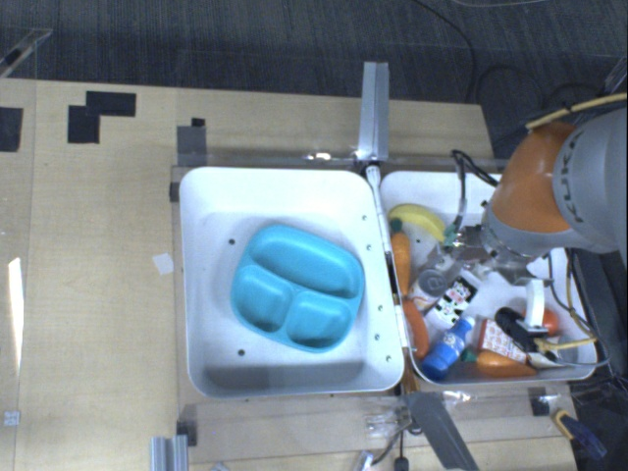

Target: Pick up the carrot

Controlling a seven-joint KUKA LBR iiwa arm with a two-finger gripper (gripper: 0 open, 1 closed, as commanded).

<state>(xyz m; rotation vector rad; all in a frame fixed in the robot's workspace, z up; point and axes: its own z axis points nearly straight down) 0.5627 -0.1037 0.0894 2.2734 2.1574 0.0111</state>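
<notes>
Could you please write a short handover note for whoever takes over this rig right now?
Pincer: low inside the right bin, among the clutter; I cannot tell whether it grips anything.
Carrot: lying along the right bin's left wall, just left of the pincer, below the banana.
Left bin: holds the blue divided tray.
Done: the arm has reached into the right bin.
Left: grasp the carrot and lift it; it looks not yet lifted.
</notes>
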